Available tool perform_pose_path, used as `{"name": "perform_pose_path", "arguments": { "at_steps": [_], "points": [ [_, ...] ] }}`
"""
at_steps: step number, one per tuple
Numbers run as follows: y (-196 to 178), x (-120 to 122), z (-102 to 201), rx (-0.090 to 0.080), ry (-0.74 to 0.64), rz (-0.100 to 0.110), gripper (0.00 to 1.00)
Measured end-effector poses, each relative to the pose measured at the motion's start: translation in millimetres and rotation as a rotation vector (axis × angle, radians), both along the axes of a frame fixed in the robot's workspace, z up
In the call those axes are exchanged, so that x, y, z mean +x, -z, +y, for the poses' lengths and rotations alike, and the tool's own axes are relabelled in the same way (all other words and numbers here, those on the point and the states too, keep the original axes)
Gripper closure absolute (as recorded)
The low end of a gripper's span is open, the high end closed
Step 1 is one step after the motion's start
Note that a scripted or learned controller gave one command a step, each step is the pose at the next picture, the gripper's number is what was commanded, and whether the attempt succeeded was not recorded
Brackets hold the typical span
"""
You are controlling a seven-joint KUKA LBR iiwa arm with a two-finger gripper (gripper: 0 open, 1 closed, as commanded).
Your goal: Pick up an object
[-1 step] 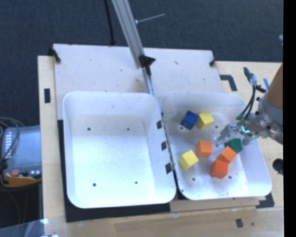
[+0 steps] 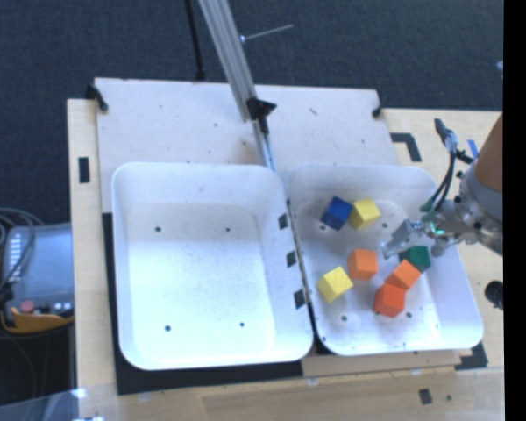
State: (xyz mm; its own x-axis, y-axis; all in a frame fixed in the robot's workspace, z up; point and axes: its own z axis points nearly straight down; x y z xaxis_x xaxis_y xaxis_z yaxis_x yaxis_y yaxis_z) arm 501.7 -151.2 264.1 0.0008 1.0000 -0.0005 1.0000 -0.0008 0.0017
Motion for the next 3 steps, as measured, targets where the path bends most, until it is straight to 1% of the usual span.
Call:
{"name": "perform_pose_path", "arguments": {
  "at_steps": [1,2,3],
  "points": [
    [62.8,1.9,2.0,0.001,0.001,0.007,0.0],
    [123.4,-0.5,4.7,-0.001,0.001,0.002,0.0],
    [138.2,6.0,0.9,-0.008,0.0,-0.022,0.0]
  ]
}}
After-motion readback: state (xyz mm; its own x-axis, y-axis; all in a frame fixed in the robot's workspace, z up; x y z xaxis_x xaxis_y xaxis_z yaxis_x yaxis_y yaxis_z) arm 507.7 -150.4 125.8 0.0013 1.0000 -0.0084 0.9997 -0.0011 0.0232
